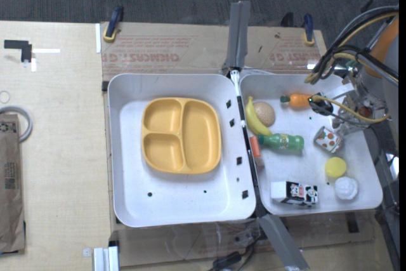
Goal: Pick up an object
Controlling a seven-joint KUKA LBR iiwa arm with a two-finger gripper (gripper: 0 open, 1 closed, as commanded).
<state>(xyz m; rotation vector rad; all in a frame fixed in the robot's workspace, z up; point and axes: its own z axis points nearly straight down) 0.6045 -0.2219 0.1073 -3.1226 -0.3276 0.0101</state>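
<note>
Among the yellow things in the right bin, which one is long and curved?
The banana. It lies at the left side of the right bin, beside the divider, and is long and curved; the yellow ball farther right is round.

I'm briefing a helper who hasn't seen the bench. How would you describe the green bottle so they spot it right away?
Look in the right-hand white bin, toward its left side. The green bottle lies on its side just below the yellow banana. It is the one green thing there, long and cylindrical, unlike the round yellow ball and boxy black-and-white carton.
</note>
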